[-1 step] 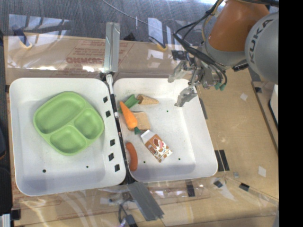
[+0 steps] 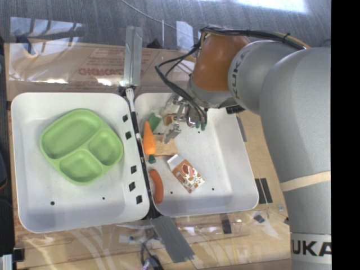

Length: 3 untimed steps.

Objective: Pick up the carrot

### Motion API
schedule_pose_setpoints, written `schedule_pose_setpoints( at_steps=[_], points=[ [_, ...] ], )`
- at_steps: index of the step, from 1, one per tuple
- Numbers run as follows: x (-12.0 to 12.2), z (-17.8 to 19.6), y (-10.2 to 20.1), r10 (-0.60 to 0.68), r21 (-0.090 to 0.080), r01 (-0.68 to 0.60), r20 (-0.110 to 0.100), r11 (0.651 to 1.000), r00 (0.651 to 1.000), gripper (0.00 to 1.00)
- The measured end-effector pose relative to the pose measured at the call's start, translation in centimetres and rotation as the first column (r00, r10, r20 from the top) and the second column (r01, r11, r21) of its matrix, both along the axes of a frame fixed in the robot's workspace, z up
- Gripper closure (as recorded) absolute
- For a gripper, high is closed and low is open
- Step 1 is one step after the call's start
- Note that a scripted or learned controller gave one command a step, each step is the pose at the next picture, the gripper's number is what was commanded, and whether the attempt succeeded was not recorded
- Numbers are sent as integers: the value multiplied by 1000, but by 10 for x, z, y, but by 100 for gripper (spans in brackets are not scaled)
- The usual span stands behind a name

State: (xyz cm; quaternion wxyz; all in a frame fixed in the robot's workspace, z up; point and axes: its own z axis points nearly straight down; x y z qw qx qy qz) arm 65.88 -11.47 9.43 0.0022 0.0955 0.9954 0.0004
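Brown cardboard and clear plastic sheeting cover the counter [image 2: 67, 66], and on it we see two shallow white bins side by side. We find the left bin [image 2: 22, 151] carrying a green divided plate [image 2: 81, 145] with three compartments, set a little toward its far left. We see the right bin [image 2: 230, 173] holding the smaller items, most of them crowded against its left wall. We place the carrot [image 2: 148, 139] there, lying along that wall with its leafy green end pointing far and its orange body pointing near, its lower end touching a tan cracker-like piece [image 2: 164, 149]. Nearer to us along the same wall lies a reddish sausage [image 2: 157, 185], well apart from the carrot. Just right of the sausage we see a small printed snack packet [image 2: 187, 175], tilted on the bin floor. We see the grey arm [image 2: 281, 94] reaching in from the right, its orange band over the far part of the right bin, with black cables looping around the wrist. We locate the end effector [image 2: 181, 117] low over the far left part of the right bin, just right of the carrot's leafy end. We cannot tell how wide it stands, since its metal parts blur together, and we see nothing clearly held in it.
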Motion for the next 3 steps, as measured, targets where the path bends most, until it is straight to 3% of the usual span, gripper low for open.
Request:
schedule_pose_setpoints(
  at_steps=[1,2,3],
  points=[
    [2,12,1,8,-2,-8,3,1000,1000,100],
    [-25,101,77,-261,2,261,2,965,965,100],
    [-78,97,103,-465,-2,465,-8,885,885,100]
  ],
)
